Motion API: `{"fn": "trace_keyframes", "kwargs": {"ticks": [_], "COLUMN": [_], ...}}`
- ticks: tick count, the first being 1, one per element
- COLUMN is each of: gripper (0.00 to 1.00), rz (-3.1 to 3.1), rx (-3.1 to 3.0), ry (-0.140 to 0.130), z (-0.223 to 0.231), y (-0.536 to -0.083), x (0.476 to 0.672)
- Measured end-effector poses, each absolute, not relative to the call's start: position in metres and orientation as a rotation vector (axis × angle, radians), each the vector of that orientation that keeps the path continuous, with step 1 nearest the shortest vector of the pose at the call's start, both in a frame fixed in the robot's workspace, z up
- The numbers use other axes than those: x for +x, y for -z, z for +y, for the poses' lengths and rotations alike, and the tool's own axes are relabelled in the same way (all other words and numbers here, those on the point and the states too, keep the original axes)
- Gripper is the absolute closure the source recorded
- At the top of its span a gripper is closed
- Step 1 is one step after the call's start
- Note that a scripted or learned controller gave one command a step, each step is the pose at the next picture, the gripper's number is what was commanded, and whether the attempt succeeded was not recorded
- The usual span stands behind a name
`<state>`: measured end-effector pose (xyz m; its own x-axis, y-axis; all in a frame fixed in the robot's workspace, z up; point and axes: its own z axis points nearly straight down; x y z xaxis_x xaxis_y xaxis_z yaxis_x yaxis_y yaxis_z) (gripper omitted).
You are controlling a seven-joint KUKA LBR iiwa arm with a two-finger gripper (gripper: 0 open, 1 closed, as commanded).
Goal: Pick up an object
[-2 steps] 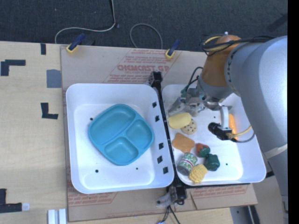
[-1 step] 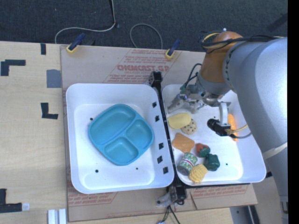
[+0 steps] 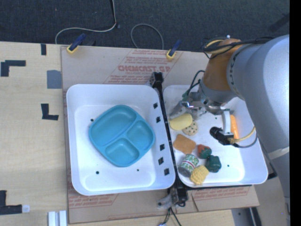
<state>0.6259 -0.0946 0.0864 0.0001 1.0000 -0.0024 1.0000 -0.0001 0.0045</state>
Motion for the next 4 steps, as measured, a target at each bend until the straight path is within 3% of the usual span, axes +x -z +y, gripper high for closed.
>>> {"fn": "trace_keyframes", "kwargs": {"ticks": [2,3,4], "gripper": [0.0,0.0,0.0], "rz": [2.224,2.218,2.223], "rx": [2.219,2.217,2.22], "ry": [-0.001,-0.002,-0.001], "z": [-0.098,-0.096,-0.098], "y": [-0.086,-0.086,-0.086], "x": [0.646,0.636,0.64]}}
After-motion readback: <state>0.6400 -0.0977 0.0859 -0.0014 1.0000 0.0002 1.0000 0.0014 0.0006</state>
